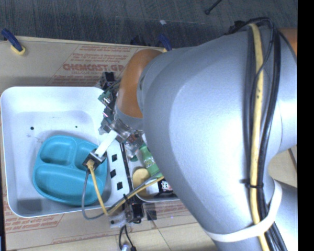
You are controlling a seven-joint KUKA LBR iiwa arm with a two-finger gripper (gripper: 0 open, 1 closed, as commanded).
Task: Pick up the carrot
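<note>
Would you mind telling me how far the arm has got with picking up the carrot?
Nothing looks done yet: no carrot can be made out, and nothing is seen held. In hand: the arm leans over the divide between the bins, its wrist end by the blue tray in the left bin. It hides most of the right bin, where only a green item and a yellowish one peek out. Finding, gripping and lifting remain.

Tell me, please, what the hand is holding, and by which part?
It cannot be told: the arm covers the hand, and no carrot is seen in a grasp.
</note>
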